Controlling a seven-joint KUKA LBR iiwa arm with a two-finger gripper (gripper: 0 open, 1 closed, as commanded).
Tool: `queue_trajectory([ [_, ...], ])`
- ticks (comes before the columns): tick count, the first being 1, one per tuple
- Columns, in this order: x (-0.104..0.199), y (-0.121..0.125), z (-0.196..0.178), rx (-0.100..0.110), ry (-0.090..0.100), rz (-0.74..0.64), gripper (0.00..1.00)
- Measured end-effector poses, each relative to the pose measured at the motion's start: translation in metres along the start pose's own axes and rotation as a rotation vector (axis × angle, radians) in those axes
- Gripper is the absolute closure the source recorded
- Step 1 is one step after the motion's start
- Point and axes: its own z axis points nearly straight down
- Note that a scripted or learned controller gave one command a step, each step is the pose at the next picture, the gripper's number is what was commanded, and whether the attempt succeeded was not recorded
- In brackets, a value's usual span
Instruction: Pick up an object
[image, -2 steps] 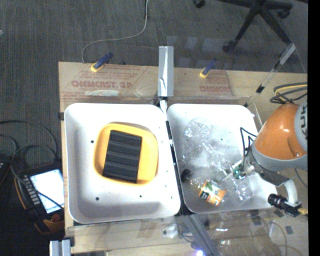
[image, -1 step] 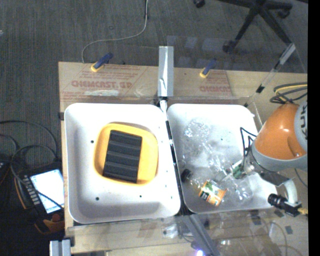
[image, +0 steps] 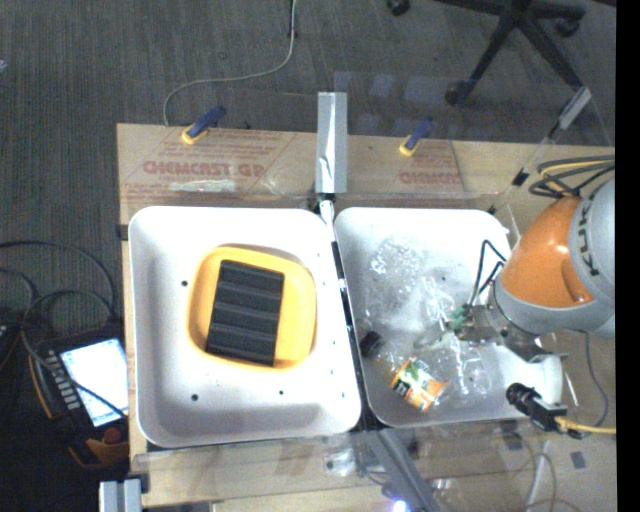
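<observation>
The right bin (image: 420, 222) holds crumpled clear plastic (image: 400, 268), a small black piece (image: 369, 343) and a green and orange carton (image: 417, 384). My gripper (image: 462, 326) reaches down into this bin's right half, in among clear plastic packaging (image: 470, 368). It hangs just up and right of the carton. The arm's orange band (image: 545, 268) covers the bin's right wall. In the left bin (image: 160, 240) lies a yellow dish (image: 206, 280) with a black ridged block (image: 246, 311) on it.
A metal post (image: 331, 140) stands at the back between the two bins. Blue and yellow clamps (image: 203, 124) (image: 415, 136) hold a clear sheet on the bench behind. Cables and a handheld screen (image: 88, 378) lie on the floor at the left.
</observation>
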Motion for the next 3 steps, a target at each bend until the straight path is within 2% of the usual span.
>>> queue_trajectory([
  [1, -0.012, 0.031, -0.075, 0.011, 0.005, -0.316, 0.0],
  [2, -0.027, 0.014, -0.08, 0.01, 0.007, -0.297, 0.0],
  [3, 0.004, -0.012, -0.001, -0.002, -0.002, -0.444, 0.0],
])
